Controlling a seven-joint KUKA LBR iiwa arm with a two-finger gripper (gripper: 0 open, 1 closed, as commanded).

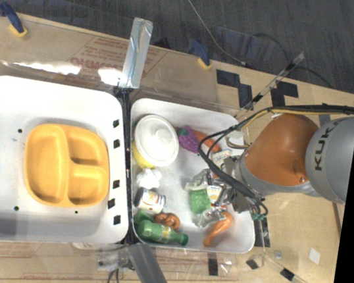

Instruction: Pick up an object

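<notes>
In the right bin [240, 244] my gripper [211, 197] hangs low over a green and white item [199, 200], under the orange wrist band [282, 151]. An orange carrot-like piece [217, 231] lies just below it. The arm hides whatever is directly beneath it. Further left lie a white lidded bowl on a yellow cup [156, 141], a purple piece [192, 140], a small can [152, 200], a brown pretzel shape [168, 221] and a green bottle [159, 234].
The left bin [1, 116] holds a yellow divided plate [66, 165]. Cables [263, 101] run from the arm over the right bin's far corner. A metal clip [136, 54] stands at the back between the bins.
</notes>
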